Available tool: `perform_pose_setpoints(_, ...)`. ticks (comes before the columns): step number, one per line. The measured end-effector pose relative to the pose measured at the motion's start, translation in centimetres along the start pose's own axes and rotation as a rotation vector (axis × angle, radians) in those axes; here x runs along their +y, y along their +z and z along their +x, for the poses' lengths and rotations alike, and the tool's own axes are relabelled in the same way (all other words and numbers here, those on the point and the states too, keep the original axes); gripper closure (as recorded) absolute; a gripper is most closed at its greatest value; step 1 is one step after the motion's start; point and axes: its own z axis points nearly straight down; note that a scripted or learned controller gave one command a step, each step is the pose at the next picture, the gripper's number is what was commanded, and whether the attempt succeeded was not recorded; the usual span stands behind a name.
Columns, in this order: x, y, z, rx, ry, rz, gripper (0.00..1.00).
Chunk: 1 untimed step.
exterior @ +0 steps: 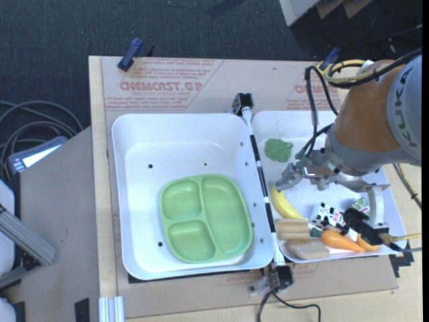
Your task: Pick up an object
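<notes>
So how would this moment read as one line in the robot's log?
arm: over right bin | fingers: above banana, nothing visibly held | leaf, carrot: in bin | green tray: left bin

Bright, even light (slightly soft focus)

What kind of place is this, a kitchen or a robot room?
Probably a robot lab, not a kitchen: a robot arm reaches over white bins on a bench, the food looks like toys, such as the banana, and loose cables lie on the floor.
</notes>
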Motion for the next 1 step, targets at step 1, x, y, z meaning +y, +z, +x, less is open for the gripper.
perform_pose_setpoints(1,-0.33,10.0,-4.54,-0.001,0.0,-0.002,0.0)
